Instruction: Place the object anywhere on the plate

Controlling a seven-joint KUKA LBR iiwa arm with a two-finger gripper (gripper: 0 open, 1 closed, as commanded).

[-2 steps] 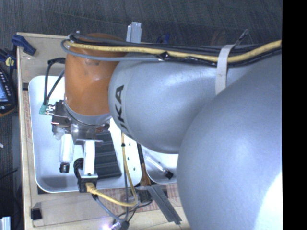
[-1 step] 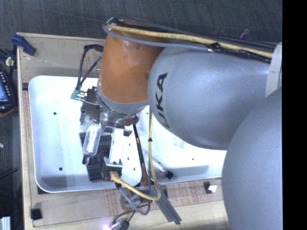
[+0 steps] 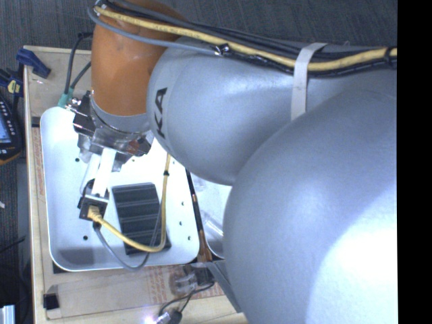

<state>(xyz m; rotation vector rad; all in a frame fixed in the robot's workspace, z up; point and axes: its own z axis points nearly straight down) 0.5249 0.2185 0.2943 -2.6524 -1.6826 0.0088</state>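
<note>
My gripper [image 3: 111,144] hangs low over the left white bin [image 3: 57,181], just under the orange band [image 3: 121,66] of the wrist. The wrist and the grey arm [image 3: 283,167] cover it from above, so its lower end is hidden. Bare white bin floor shows along the left side and the near left corner of this bin. The arm hides the bin's far right part.
A sliver of the right bin [image 3: 212,204] shows beside the arm. The wooden bench edge [image 3: 101,289] runs along the front, with small cables and a connector [image 3: 185,282] on it. A blue clamp [image 3: 30,61] sits at the far left corner.
</note>
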